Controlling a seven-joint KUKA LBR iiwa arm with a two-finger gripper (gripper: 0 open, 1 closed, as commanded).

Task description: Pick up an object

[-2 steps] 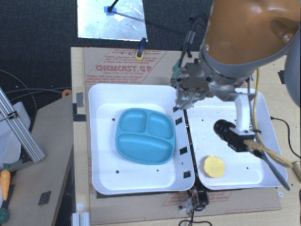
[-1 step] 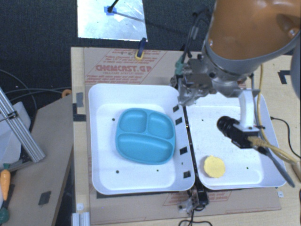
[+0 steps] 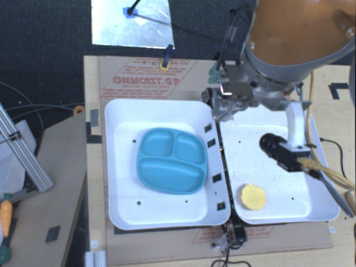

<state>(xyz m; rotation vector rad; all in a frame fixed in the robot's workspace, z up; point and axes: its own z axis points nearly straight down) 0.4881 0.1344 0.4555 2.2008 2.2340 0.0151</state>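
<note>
Jaws: cannot tell whether open or closed. The gripper is a dark cluster of metal and cables at the top of the divider between the two bins, mostly covered from above by the arm's wrist; nothing is visibly caught in it.

Left bin: holds a blue divided plate, lying flat near the bin's centre. It has three compartments, two small ones toward 12 o'clock and one long one toward 6 o'clock. Its long axis runs roughly 10 to 4 o'clock.

Right bin: a yellow round object lies toward 6 o'clock of the bin, near the divider, at about 5 o'clock from the gripper and well apart from it. It is round, with no readable long axis or facing; too small to identify further.

Obstructions: a black cylindrical part on a white bracket hangs over the right bin at about 1 o'clock from the yellow object, near but apart. Yellow cables trail from it toward 4 o'clock, out of frame.

Hidden/cut off: the arm, orange and grey, fills the 1 o'clock corner, is cut by the frame edge, and covers the right bin's far edge.

Surroundings: lettered cardboard under the bins; a shiny sheet at 12 o'clock.
</note>
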